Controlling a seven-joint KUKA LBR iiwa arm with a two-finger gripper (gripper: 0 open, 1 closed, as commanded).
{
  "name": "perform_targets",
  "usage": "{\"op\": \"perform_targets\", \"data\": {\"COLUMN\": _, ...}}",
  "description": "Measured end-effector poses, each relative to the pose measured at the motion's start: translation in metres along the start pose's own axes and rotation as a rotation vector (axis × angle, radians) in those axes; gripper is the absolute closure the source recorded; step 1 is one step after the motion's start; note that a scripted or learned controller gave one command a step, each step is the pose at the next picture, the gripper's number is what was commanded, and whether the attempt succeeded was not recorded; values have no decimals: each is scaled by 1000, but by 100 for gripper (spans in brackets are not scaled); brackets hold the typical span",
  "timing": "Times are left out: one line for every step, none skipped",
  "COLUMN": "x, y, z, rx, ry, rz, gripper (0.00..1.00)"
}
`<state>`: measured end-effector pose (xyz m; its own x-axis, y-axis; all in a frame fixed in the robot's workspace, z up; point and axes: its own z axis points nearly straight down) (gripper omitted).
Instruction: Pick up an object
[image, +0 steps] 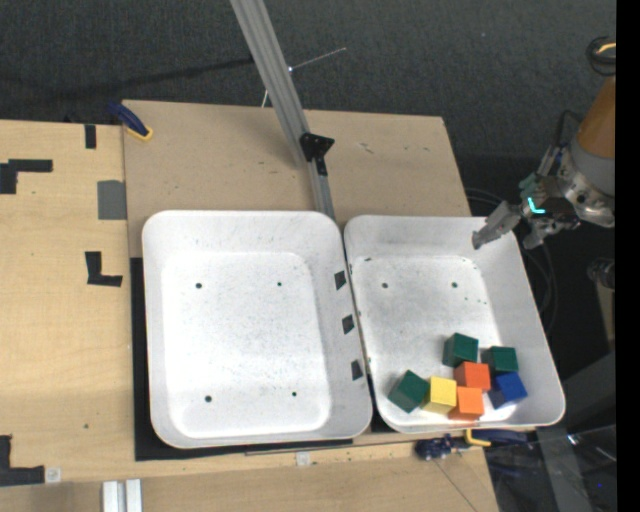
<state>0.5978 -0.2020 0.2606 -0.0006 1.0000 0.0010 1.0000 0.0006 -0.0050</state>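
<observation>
Small coloured blocks (462, 378), the likely pick, sit well apart from the hand (500, 228), which hovers over the far right rim of the right white plastic bin (420, 260); whether it grips anything I cannot tell. They cluster in that bin's near right corner, probably slid there. Beside it on the wooden tabletop (60, 300) lies the left white bin (240, 240).

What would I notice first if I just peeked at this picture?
Probably the colourful blocks, green, yellow, orange and blue, huddled in the near corner of the right bin. Next, the big white left bin beside it. Then the robot's gripper, poking in over the right bin's far right corner, well away from the blocks.
</observation>
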Motion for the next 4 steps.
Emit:
{"op": "perform_targets", "data": {"x": 0, "y": 1, "z": -2, "rx": -4, "ry": -2, "rz": -1, "gripper": 0}}
{"op": "perform_targets", "data": {"x": -7, "y": 4, "z": 46, "rx": 1, "ry": -1, "rz": 0, "gripper": 0}}
{"op": "perform_targets", "data": {"x": 4, "y": 5, "z": 100, "rx": 2, "ry": 0, "rz": -1, "gripper": 0}}
{"op": "perform_targets", "data": {"x": 12, "y": -3, "z": 151, "rx": 1, "ry": 0, "rz": -1, "gripper": 0}}
